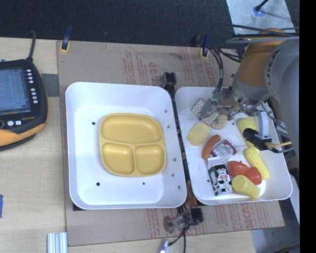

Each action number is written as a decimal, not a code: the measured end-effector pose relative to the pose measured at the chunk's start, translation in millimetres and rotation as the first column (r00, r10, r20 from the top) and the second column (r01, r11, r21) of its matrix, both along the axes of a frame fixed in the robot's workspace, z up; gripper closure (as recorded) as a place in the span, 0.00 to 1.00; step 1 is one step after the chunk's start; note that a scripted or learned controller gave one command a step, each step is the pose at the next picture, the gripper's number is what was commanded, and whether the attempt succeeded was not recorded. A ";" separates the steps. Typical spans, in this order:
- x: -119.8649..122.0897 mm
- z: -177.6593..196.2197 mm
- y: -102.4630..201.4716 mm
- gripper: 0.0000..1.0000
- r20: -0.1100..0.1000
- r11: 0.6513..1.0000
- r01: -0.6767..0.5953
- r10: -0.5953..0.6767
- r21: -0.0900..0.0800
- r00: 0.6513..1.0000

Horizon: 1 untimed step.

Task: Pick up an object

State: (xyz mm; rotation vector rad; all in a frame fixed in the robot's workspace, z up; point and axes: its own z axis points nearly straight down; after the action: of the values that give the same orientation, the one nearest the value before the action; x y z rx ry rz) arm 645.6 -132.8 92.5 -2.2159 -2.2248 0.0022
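Observation:
My gripper (217, 109) reaches down into the far end of the right bin (284, 194), under the grey arm with its orange band. Right beside it lie a chequered packet (199, 107) and a beige lump (219, 122); I cannot see whether it touches either. Further toward the front are a pale yellow lemon (198, 134), an orange sausage (211, 146), a red-and-white packet (224, 150), a corn cob (256, 162), a red tomato (241, 169), a cow-patterned box (219, 179) and a yellow fruit (245, 186). A yellow piece (247, 124) sits by the wrist.
The left bin (81, 188) holds a yellow divided plate (132, 144). A tablet-like pendant (13, 101) with an orange edge rests on the bench at far left. Clamps sit between the bins at the back (169, 79) and the front (181, 220).

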 end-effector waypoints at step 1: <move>10.9 -0.1 41.4 0.00 0.000 1.000 -0.001 0.001 0.000 1.000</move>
State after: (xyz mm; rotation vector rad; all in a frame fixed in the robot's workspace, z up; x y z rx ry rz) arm 656.5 -91.4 92.3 -2.2146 -2.2262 0.0024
